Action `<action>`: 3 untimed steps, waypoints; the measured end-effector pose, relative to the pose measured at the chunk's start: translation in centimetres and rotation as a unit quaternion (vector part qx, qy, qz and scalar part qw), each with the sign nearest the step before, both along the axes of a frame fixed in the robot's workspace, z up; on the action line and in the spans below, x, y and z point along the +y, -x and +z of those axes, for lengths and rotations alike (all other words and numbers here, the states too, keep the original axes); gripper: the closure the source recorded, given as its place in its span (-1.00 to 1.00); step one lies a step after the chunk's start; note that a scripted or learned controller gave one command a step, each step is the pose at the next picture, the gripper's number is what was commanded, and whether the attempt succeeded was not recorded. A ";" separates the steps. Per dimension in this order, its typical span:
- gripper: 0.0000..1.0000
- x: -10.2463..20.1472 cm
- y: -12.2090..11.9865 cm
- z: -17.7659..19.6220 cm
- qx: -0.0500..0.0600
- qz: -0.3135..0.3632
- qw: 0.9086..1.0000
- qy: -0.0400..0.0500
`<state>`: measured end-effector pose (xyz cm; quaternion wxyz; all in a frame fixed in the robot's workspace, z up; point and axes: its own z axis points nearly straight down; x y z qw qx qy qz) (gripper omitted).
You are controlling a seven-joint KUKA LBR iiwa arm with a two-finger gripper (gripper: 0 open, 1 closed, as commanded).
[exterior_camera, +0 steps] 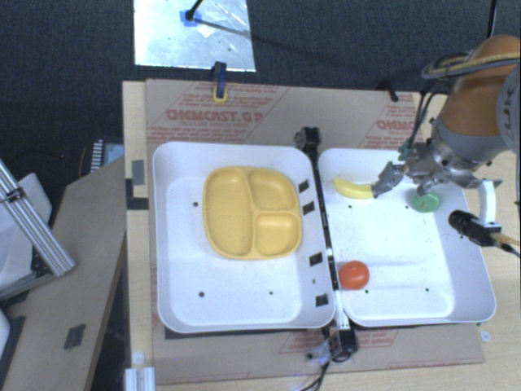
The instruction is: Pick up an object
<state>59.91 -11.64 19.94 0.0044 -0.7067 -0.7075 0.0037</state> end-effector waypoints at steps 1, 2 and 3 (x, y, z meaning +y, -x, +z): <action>-1.00 0.0 -0.3 0.7 -0.006 0.001 1.000 0.001; -1.00 -0.2 -0.6 -3.5 -0.005 0.000 1.000 0.001; -1.00 -0.1 -0.5 -9.7 -0.005 0.000 1.000 0.000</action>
